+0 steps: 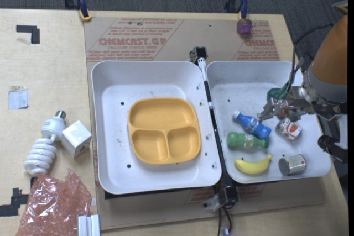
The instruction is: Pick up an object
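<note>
Presently, right bin (pixel 221 77): blue bottle (pixel 251 123), green bottle (pixel 247 141), banana (pixel 253 164), metal can (pixel 292 164), red-white packet (pixel 289 129). Gripper (pixel 279 110) beside the packet; spread cannot be told. Advice: descend squarely over one isolated item, avoiding neighbours.

A single fixed camera hangs above the bench (pixel 50 80) and looks down at a slant, so the far edge with its clamps lies toward the top of the frame and dark floor shows beyond it. It stands far enough back to take in both white bins — the left bin (pixel 110 119) at centre, the right bin (pixel 221 80) toward the right — while the arm (pixel 332 58) enters at the right edge, cropped.
</note>
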Controlling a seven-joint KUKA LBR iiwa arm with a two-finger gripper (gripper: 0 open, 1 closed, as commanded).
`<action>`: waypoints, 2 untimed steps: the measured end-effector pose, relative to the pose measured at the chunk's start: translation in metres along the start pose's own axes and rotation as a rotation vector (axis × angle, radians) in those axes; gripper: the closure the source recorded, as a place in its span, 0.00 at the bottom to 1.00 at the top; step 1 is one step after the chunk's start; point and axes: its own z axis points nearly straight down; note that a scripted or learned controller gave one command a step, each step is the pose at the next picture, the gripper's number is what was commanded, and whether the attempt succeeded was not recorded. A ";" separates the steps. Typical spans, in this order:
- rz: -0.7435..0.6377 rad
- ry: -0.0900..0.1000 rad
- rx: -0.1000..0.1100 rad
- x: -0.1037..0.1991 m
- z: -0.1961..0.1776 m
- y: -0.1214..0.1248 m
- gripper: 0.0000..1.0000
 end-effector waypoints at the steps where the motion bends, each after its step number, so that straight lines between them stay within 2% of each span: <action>1: 0.002 -0.001 -0.008 0.018 0.111 -0.015 0.00; 2: 0.003 -0.001 -0.008 0.017 0.102 -0.015 1.00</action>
